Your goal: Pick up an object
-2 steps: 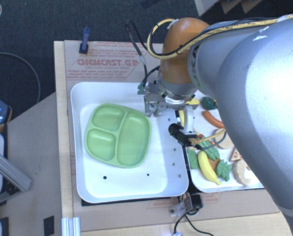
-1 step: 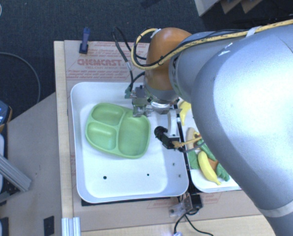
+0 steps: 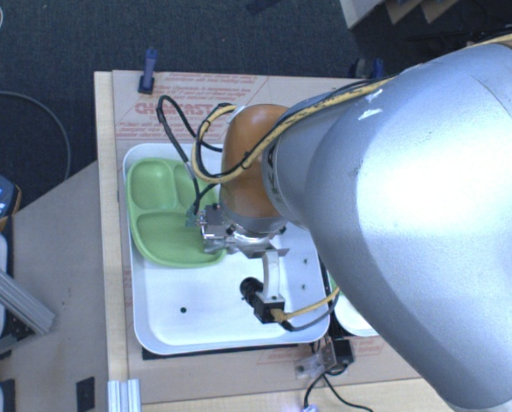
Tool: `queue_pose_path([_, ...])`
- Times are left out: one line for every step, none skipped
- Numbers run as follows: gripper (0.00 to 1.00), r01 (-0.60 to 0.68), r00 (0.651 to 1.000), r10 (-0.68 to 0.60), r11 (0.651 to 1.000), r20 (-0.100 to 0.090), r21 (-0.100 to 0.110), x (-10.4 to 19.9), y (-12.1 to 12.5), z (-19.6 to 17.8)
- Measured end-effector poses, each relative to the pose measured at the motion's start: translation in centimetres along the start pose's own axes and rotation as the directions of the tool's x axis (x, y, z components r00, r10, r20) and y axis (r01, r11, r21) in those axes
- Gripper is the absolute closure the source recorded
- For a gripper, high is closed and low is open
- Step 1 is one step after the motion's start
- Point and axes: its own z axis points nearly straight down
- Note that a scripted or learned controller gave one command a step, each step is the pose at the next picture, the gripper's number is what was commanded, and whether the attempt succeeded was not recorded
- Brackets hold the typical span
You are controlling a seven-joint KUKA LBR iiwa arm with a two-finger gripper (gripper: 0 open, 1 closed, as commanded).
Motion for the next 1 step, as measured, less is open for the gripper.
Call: queue_pose_path([1.00,0.001,1.000,-0.001,1.000,-0.003,-0.016,-0.57,8.02,-11.83])
